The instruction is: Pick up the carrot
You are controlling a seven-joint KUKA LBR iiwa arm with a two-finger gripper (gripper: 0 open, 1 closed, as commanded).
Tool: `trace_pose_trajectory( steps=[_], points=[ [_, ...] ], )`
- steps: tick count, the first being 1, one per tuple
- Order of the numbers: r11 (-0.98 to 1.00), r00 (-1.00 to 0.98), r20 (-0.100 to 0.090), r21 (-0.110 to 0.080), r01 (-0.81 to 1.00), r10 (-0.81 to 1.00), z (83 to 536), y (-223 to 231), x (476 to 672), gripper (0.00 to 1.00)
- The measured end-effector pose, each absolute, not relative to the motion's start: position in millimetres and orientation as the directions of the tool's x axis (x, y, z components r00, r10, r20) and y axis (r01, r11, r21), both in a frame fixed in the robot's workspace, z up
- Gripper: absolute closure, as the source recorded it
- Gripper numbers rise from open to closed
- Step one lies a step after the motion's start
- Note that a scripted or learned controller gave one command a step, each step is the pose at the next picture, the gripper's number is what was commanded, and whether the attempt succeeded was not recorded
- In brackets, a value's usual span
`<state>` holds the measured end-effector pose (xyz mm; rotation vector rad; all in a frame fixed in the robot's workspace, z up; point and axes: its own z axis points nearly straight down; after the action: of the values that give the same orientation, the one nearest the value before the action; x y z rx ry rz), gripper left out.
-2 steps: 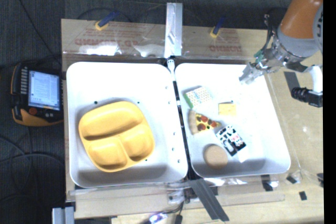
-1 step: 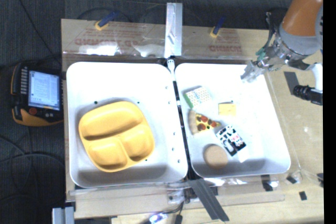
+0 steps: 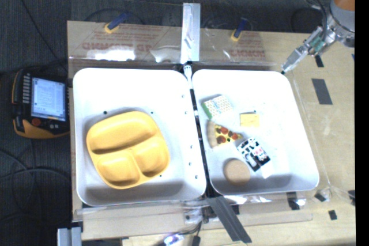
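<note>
— Where's the carrot?

— I can't pick one out among the small items in the shallow white right bin; the orange-spotted flat piece is my closest guess.

— Your claw?

— My two-finger gripper hangs outside that bin's far right corner; apart or together, I can't tell. I risk grabbing the wrong item.

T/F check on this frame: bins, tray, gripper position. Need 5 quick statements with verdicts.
1. The yellow tray lies in the left bin. True.
2. The gripper is down inside the right bin. False: it is at that bin's far right corner, outside the rim.
3. A black-and-white item lies in the right bin. True.
4. The small yellow block sits on the yellow tray. False: it lies in the right bin.
5. The gripper holds an item. False: nothing is between its fingers.
</note>
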<state>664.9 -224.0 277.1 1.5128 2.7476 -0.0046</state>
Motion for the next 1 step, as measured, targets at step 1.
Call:
trace_pose_trajectory(
  steps=[1],
  points=[
    [0.535, -0.535, -0.012, 0.000, 0.845, 0.845, 287.7, -223.9, 665.8, 1.00]
  ],
)
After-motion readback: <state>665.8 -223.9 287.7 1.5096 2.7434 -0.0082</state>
